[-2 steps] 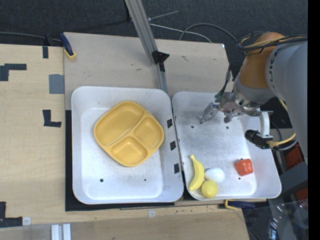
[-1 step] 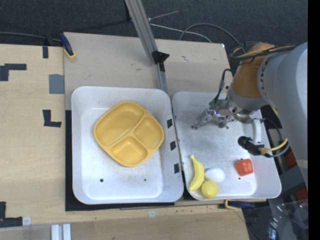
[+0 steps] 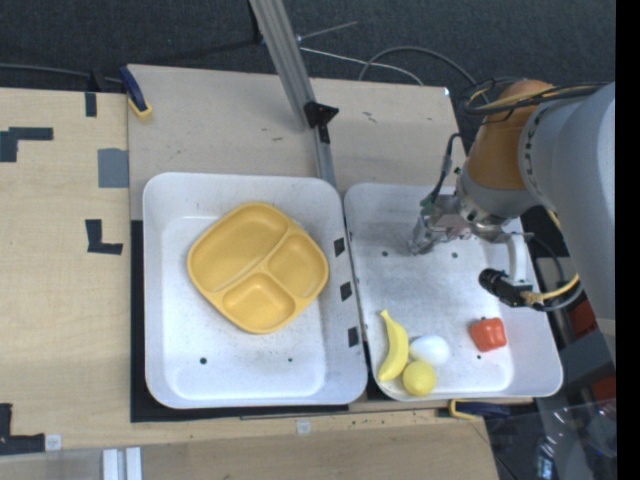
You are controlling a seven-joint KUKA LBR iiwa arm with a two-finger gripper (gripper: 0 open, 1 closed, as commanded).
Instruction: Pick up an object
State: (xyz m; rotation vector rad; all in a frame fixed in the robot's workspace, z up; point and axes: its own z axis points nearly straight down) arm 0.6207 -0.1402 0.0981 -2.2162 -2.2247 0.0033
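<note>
Gripper (image 3: 428,236) low over right bin (image 3: 400,208), upper part; can't tell its state. Banana (image 3: 395,344), white egg (image 3: 431,349), lemon (image 3: 418,377) and red block (image 3: 488,334) along bin's near edge. Yellow tray (image 3: 258,266) in left bin (image 3: 165,298).
</note>
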